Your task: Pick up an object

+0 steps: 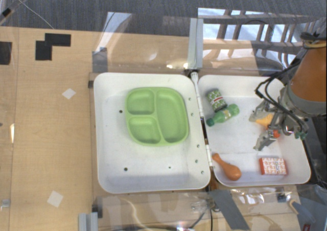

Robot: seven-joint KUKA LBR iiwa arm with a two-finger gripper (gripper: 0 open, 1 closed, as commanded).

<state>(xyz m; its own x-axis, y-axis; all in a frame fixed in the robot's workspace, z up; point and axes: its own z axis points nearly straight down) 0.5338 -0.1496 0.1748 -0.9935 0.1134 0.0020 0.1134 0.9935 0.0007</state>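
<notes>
Over the right bin (306, 176), the gripper (266, 139) hovers, its state unclear; picking seems unbegun, needing descent onto the orange box (272, 166).

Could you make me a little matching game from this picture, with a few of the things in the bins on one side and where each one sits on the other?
Things:
1. green divided plate
2. green bottle
3. orange drumstick toy
4. small red and white box

Places:
A. right bin, near right corner
B. left bin, around its middle
C. right bin, near left corner
D. right bin, far left part, beside a small can

Right pairs: 1-B, 2-D, 3-C, 4-A
</notes>
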